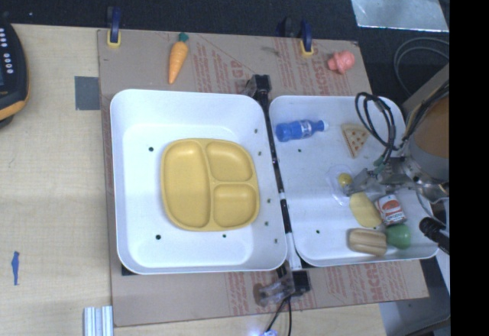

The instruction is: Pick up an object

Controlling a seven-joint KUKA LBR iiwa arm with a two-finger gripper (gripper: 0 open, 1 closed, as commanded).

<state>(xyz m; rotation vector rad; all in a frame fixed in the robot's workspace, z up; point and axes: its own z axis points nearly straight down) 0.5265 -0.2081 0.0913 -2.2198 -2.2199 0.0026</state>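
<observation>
In the right bin [313,243], my gripper [365,183] hangs low at the right side, reaching in from the arm [432,132]. A small yellow piece [345,179] lies right at its tip. Just below it sit a pale yellow lemon-like object [364,210] and a small can with a red label [392,210]. Along the bin's front edge are a green ball [398,235] and a tan bread roll [367,241]. Farther back lie a blue bottle [299,129] and a tan triangular cracker [354,140].
The left bin [134,250] holds a yellow three-compartment plate [208,183]. Outside the bins, a toy carrot [177,58] and a pink object [341,61] rest on the cardboard at the back. Black cables [380,119] loop over the right bin's far right corner.
</observation>
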